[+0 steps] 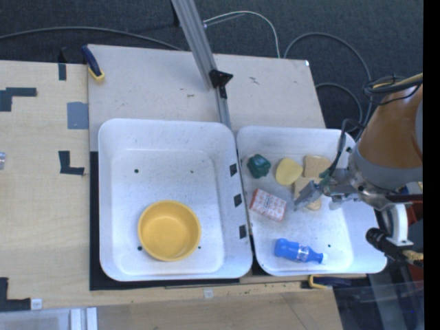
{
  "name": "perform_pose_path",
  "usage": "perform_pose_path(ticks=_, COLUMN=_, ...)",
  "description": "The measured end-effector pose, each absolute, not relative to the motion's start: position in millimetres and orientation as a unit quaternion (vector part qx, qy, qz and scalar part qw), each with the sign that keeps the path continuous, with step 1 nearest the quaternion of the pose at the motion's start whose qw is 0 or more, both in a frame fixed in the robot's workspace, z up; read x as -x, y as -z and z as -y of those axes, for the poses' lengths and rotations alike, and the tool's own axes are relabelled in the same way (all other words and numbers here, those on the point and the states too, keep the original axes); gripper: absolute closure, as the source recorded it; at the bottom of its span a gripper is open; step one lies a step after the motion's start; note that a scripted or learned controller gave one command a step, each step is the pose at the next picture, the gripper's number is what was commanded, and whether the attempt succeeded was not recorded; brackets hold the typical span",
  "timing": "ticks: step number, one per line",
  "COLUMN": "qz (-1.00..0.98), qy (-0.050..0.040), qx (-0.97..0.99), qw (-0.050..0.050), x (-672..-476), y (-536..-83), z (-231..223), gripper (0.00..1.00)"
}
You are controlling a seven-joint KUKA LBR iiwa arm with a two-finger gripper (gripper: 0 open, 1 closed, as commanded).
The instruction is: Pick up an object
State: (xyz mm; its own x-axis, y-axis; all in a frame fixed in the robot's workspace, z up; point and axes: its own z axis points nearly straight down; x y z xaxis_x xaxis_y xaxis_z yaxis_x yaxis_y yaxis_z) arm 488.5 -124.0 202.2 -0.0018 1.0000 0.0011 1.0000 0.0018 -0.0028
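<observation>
The arm (388, 139) hangs over the right bin (357, 253) on the tabletop, its end effector (309, 196) low among the tan pieces (315, 167) by the yellow lump (289, 171); whether it is spread or closed cannot be told. Nothing looks lifted: red packet (267, 205), blue bottle (297, 251) and green object (258, 165) all lie in that bin, so the pick seems not yet done

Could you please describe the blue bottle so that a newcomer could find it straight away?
Look in the right-hand bin, the one the arm reaches over. Along its near edge lies the blue bottle, on its side, apart from the others. It is the bin's one blue thing.
</observation>
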Motion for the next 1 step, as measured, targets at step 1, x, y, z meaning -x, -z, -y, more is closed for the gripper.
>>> perform_pose_path(ticks=1, qz=0.708, qy=-0.0005, qx=0.707, qw=0.001, x=-488.5, y=-202.3, z=124.1, gripper=0.00)
